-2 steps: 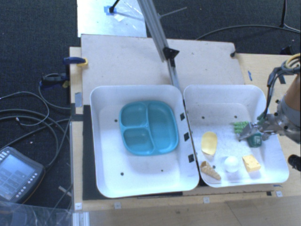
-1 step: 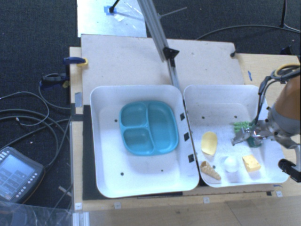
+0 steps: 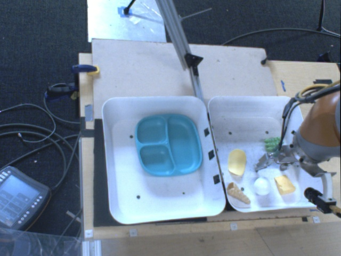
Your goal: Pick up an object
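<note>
white ball point(image 3: 261, 186) in right bin point(image 3: 234, 111), between yellow pieces

camera position: mounted above the bench point(image 3: 160, 68), fixed overhead
facing: pointed down at a slant, so the far edge of the bench was seen toward the top
distance: pulled back a fair bit, both white bins point(image 3: 160, 207) were taken in whole, plus floor and cables on the left
arm side: the arm point(image 3: 322, 127) was caught coming in from the right edge
</note>
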Robot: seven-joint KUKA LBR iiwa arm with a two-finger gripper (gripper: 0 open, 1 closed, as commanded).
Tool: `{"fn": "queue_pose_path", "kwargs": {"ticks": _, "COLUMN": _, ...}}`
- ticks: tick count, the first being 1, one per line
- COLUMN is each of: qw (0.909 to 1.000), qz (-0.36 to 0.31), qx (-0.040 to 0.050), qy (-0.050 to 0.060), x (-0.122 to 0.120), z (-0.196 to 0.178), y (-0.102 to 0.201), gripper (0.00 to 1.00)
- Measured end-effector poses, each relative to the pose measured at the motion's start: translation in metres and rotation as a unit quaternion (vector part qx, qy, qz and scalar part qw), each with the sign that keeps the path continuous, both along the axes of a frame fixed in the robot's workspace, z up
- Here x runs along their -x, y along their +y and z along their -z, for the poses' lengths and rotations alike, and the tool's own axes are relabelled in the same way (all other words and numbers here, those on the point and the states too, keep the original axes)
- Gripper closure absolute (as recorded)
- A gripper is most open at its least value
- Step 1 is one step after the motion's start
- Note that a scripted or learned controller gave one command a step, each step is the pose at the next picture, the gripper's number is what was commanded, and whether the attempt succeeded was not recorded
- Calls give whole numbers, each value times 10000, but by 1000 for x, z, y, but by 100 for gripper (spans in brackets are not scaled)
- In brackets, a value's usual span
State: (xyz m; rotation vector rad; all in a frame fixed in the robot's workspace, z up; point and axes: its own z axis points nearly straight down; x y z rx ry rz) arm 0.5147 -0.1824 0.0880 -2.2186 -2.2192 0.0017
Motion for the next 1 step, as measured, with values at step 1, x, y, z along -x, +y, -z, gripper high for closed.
{"fn": "queue_pose_path", "kwargs": {"ticks": 1, "qw": 10000, "qz": 4, "qx": 12, "qy": -35, "x": -2, "z": -14, "y": -1, "gripper": 100}}
